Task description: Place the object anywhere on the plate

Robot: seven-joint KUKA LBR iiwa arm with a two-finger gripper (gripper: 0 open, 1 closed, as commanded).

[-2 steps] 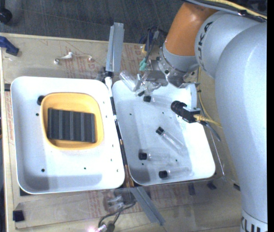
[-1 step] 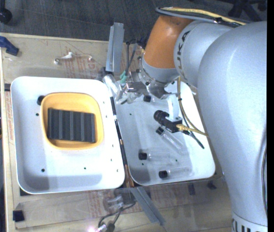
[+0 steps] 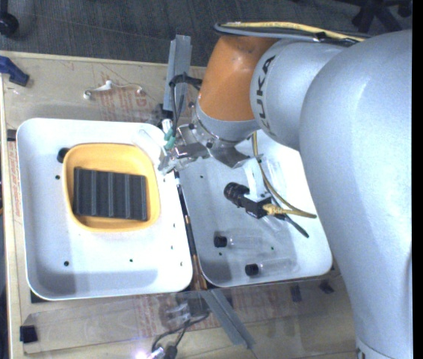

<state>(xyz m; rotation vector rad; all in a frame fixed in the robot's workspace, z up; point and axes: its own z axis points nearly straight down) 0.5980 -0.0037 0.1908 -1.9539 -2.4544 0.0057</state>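
Observation:
A yellow plate (image 3: 112, 155) with a raised rim sits in the left white bin (image 3: 43, 260). On it lies a dark grey rectangular block (image 3: 111, 194) with lengthwise ridges, flat and inside the rim. My gripper (image 3: 170, 152) hangs over the wall between the two bins, just beyond the plate's upper right corner and apart from the block. I see nothing in the gripper. The grey arm with its orange band (image 3: 230, 81) covers much of the right bin.
The right white bin (image 3: 301, 256) has two small dark spots (image 3: 220, 240) on its floor near the front. On the wooden bench lie a metal bracket (image 3: 111, 90) behind the left bin and a blue clamp (image 3: 7, 69) at the far left corner.

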